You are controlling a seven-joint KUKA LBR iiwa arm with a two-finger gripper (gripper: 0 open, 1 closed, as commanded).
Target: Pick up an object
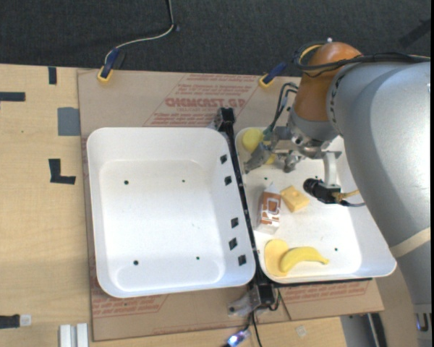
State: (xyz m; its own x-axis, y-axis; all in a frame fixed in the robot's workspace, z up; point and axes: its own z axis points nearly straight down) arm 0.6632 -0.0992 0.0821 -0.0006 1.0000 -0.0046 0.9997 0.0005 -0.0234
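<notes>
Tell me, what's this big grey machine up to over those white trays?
The robot arm reaches in from the right, over the right tray, trying to pick something up. Its hand is low near the tray's far corner, by a yellow-green ball. A small orange-and-white packet, a yellow block, a banana and a yellow round piece lie untouched nearer the front. The left tray sits alongside.

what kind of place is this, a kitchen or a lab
Most likely a robot test lab, not a kitchen: a grey arm reaches over two white bins clamped onto cardboard, with toy-like items such as a banana as practice objects.
</notes>
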